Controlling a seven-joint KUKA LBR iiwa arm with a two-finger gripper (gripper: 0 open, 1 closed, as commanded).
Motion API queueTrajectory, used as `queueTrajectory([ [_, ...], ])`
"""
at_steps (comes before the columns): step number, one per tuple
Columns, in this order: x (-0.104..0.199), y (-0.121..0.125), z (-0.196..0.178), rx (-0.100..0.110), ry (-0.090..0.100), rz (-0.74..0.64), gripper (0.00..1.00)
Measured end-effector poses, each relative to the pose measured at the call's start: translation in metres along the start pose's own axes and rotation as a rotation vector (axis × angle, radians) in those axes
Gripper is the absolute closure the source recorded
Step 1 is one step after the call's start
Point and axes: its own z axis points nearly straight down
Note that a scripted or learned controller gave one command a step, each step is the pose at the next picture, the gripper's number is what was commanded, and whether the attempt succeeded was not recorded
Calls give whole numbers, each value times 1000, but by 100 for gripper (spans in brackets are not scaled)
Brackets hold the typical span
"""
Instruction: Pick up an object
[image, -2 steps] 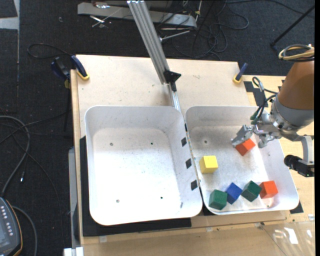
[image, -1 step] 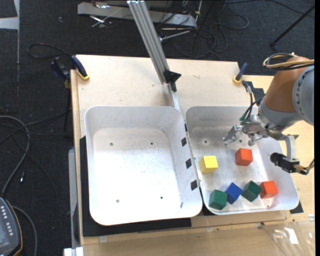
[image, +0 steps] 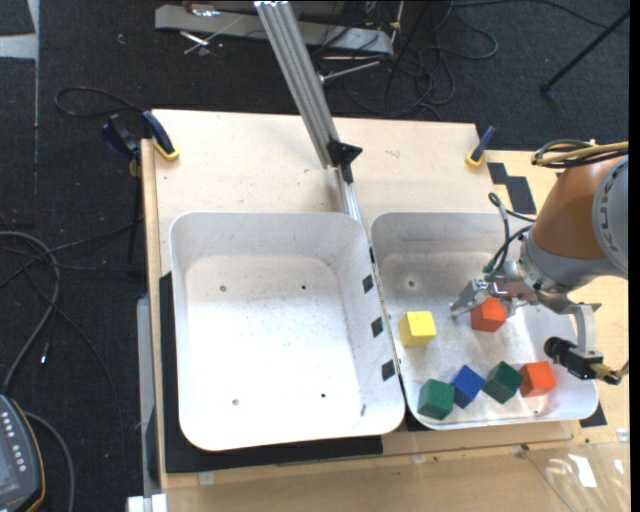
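The gripper (image: 483, 303) sat low in the right bin (image: 440, 235), an orange cube (image: 489, 316) right under its fingers (hard to tell whether they'd closed on it), other blocks nearer the front rim.

A pale wooden bench top (image: 300, 160) sits on a dark speckled carpet floor (image: 70, 60). Black cables (image: 60, 100) trail over the carpet at nine and twelve o'clock. A slanted silver metal rail (image: 305, 85) rises toward twelve. Yellow-tipped clamps (image: 160, 140) grip the bench's far corners.
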Motion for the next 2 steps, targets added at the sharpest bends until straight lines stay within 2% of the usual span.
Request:
queueTrajectory([
  [1,1,2,-11,-4,-1,-2,100],
  [2,70,7,-3,-9,-1,-9,100],
])
